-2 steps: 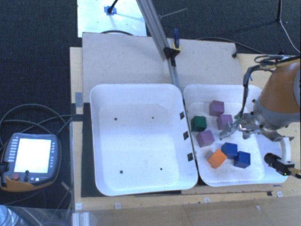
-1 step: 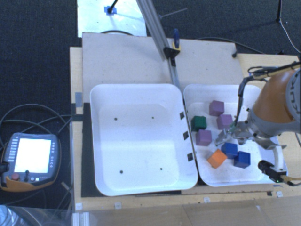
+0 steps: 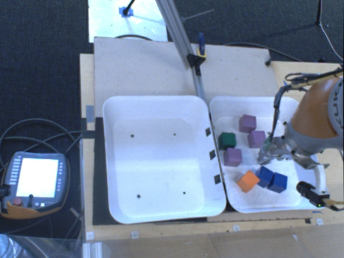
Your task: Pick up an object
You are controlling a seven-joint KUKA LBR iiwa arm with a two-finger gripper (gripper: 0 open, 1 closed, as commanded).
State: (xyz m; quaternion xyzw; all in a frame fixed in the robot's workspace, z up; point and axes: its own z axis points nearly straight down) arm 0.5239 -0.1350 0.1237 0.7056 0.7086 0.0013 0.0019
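Landmark: the right bin (image 3: 290, 104), a shallow white tray on the worktop (image 3: 161, 69); every place below is taken from it.
Worktop front edge: pale wood, running just nearer than the right bin.
Teach pendant (image 3: 33, 184): far to the left of the right bin, off the worktop, on dark carpet (image 3: 43, 63), with its screen lit and cables looped round it.
Left bin (image 3: 161, 155): touching the right bin's left wall, white as well.
Orange cube (image 3: 248, 181): in the near part of the right bin, tilted.
Blue cubes (image 3: 271, 178): two, just right of the orange cube, touching each other.
Pincer (image 3: 266, 153): over the middle of the right bin, just above the blue cubes; whether its tips are apart or together I cannot tell, and nothing is seen clamped in it.
Arm (image 3: 317, 117): grey with an orange band, over the bin's right side.
Purple cubes (image 3: 248, 123): three, middle to far part of the bin.
Green cube (image 3: 227, 140): near the bin's left wall.
Metal pole (image 3: 177, 28): slanting away beyond the bin's far left corner.
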